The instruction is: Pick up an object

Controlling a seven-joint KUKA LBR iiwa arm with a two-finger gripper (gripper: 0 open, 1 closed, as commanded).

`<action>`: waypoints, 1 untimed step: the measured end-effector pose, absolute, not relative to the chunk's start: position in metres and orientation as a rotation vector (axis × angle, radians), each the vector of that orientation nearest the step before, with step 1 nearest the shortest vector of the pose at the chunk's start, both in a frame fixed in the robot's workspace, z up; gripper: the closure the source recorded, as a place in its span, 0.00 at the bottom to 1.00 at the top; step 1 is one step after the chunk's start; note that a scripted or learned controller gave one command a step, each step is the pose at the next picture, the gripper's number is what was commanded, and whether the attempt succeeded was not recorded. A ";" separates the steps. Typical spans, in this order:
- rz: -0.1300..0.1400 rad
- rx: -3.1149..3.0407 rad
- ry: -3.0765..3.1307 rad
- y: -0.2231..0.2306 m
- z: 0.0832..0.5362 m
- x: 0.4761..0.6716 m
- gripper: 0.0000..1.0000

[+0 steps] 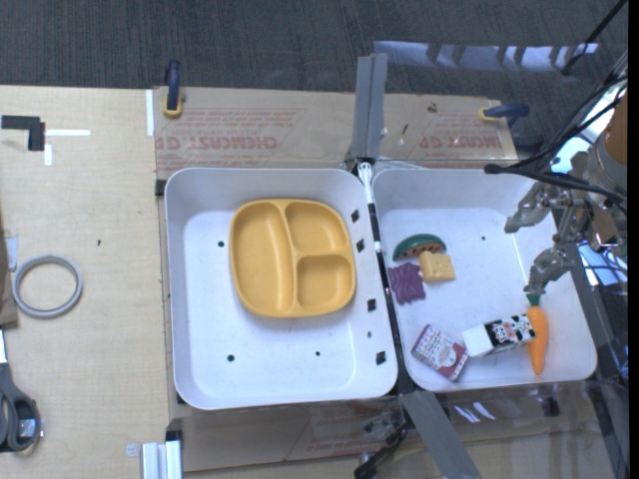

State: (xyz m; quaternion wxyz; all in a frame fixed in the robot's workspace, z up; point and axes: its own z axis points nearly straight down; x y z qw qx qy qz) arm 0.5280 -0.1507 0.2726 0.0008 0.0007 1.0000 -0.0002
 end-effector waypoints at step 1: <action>-0.002 0.037 3.137 -0.147 0.334 0.492 0.00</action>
